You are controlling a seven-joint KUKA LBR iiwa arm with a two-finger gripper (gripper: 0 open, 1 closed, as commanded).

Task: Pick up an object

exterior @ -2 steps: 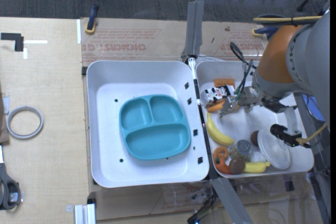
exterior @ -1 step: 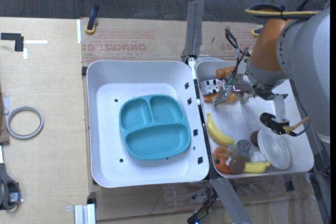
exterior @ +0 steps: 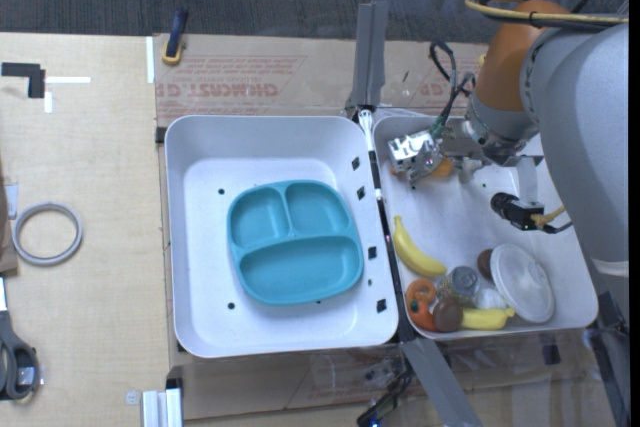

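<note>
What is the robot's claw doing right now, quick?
Gripper: low over the right-hand shallow white bin, right by a small orange object; whether it is open, shut or gripping anything cannot be told.

We see red print on the cardboard (exterior: 260,75) behind the bins, upside down from this cam. It's too blurred to read w/ certainty. No other text, nos. or labels we can make out.

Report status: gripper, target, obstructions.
Gripper low in right bin, far corner, over an orange object. Grasp unconfirmed. Banana nearby, apart from it.
</note>
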